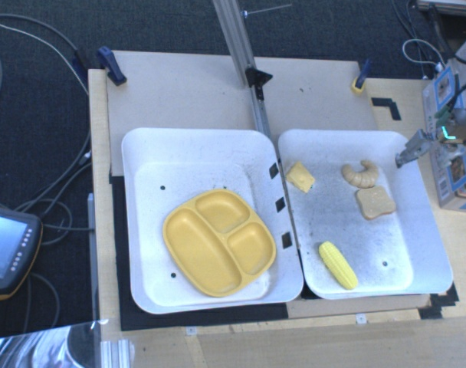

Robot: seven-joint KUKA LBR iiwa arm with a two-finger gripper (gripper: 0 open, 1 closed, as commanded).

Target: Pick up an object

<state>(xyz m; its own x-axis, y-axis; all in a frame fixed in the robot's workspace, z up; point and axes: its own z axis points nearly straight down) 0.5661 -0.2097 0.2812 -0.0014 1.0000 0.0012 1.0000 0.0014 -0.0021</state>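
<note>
Right bin [417, 271]: yellow corn cob [338, 265], ridged, lying diagonal.

On my table [179, 83], two bins side by side. Left bin [141, 159]: one divided plate [219, 241], toward its front. Right bin [417, 236]: cheese wedge [300, 178] at the rear left; croissant [361, 174] to its right; bread slice [375, 202] just before the croissant; corn cob [338, 265] near the front.
</note>
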